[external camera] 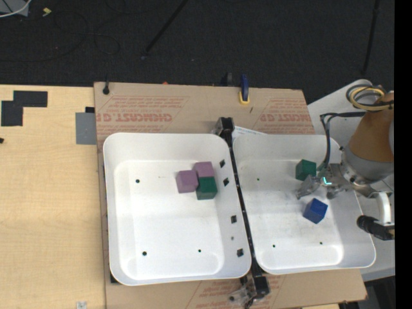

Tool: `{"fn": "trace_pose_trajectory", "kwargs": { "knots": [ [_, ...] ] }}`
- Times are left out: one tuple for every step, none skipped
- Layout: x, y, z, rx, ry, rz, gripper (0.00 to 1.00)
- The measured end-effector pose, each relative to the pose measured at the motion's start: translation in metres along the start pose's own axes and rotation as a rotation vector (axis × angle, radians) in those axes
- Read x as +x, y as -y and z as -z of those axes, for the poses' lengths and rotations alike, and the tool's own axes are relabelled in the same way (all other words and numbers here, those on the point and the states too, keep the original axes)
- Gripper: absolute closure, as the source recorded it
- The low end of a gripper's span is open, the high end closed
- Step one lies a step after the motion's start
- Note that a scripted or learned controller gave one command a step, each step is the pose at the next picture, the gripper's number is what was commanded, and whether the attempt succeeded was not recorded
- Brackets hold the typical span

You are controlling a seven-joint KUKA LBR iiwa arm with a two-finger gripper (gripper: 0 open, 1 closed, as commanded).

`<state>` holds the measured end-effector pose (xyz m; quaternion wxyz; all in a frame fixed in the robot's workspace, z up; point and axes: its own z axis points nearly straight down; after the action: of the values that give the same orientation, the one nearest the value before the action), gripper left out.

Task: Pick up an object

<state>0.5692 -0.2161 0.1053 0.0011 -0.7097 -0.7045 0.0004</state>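
The arm (370,140) is reaching in from the right, its orange band showing above the wrist, and its hand (311,187) is hanging low over the right bin (283,262), close to that bin's right wall. The grey fingers (305,190) are pointing left and appear to be spreading slightly, with nothing sitting between them, though the view is too small to be sure.

Two blocks are lying in the right bin. A green cube (305,168) is sitting just beyond the fingers on the far side, touching or nearly touching the hand. A blue cube (315,210) is resting just on the near side of the fingers, tilted a little relative to the bin's walls.

In the left bin (129,237), three blocks are clustering near the middle: a purple cube (187,181) on the left, a second purple cube (205,168) just beyond it to the right, and a dark green cube (206,188) on the near right, all touching one another.

Both bins are sitting side by side on a brown cardboard sheet (161,111) laid on the tabletop (45,205).
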Motion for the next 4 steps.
{"fn": "trace_pose_trajectory", "kwargs": {
  "knots": [
    [0.008,-0.049,-0.018,-0.003,0.001,0.010,0.00],
    [0.008,-0.047,-0.007,0.000,0.000,0.009,1.00],
    [0.004,-0.050,-0.018,0.001,0.001,0.009,1.00],
    [0.019,-0.072,-0.006,0.016,-0.005,0.009,1.00]
  ]
}}
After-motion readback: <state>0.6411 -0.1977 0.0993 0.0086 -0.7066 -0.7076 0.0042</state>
